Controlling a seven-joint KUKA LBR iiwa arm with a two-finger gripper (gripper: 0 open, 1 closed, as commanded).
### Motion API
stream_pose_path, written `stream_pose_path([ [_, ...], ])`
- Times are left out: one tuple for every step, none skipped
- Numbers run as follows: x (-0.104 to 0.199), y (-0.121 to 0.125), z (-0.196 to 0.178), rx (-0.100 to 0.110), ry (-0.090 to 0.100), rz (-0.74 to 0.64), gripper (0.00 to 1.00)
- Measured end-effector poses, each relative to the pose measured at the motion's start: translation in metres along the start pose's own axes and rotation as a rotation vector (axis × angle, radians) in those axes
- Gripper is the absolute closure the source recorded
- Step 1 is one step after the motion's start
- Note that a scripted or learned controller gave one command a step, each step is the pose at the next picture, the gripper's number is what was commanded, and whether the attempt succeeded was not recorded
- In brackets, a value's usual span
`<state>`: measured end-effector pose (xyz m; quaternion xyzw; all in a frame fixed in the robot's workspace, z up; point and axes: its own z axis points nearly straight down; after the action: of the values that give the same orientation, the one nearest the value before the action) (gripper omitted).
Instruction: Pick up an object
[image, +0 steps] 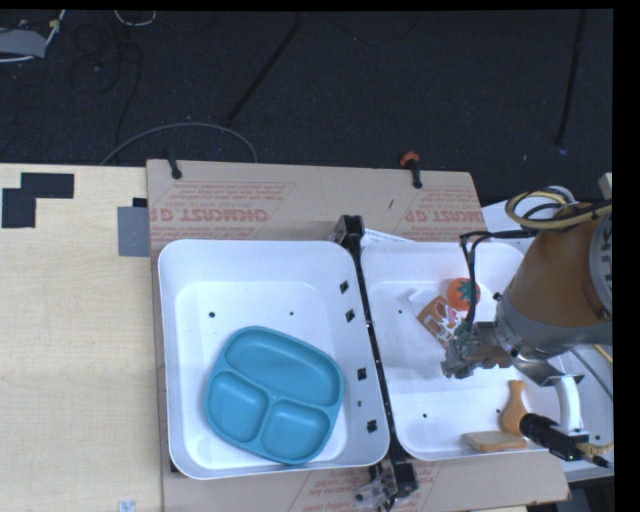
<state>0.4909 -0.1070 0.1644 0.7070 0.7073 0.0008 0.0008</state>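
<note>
**Gripper low in the right bin**

On the cardboard-covered bench you see two white bins. The left bin holds a blue divided plate. In the right bin, the gripper sits just near of a brown packet, with a small orange ball beyond it. You cannot tell whether the gripper is clenched or released. A wooden block lies at the near rim.

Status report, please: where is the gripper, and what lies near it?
Gripper low in right bin, beside brown packet and small orange item. No grasp visible. Wooden block at bin's near edge, apart. Blue divided plate in left bin.
</note>
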Motion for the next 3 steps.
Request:
stream_pose_path([
  [0.001, 0.002, -0.042, 0.001, 0.000, 0.000, 1.00],
  [0.003, -0.003, -0.103, -0.001, 0.000, -0.001, 1.00],
  [0.044, 0.023, -0.104, 0.004, 0.002, -0.004, 1.00],
])
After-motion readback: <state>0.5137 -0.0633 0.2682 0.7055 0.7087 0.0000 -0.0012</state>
